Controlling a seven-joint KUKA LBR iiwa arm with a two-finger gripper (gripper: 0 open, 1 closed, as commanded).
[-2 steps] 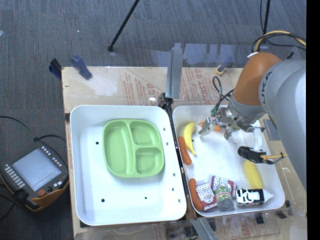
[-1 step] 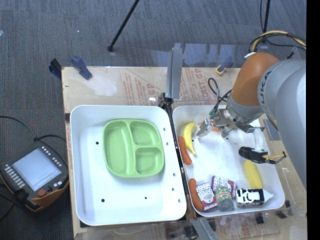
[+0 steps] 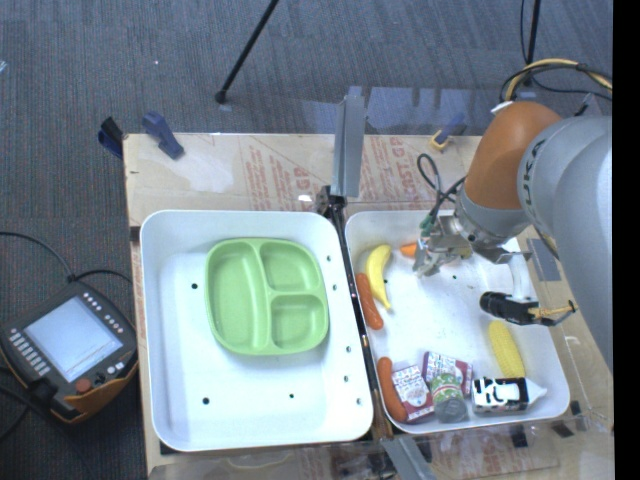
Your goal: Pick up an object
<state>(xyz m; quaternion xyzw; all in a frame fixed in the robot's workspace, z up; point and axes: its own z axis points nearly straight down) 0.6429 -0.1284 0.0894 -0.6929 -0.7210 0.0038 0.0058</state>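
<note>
While gripper (image 3: 436,258) hovers near right bin (image 3: 455,423) far edge, nothing lifted | finger state: cannot tell | banana (image 3: 377,272) just beside | grasp, lift left

You get even, diffuse light from above; both white bins (image 3: 160,368) read bright without blown glare. Shadows stay soft and short, as under the green divided plate (image 3: 267,295). The picture is grainy and slightly soft, so small print on the cartons (image 3: 432,386) is unreadable. The grey carpet (image 3: 120,48) looks dim.
</note>
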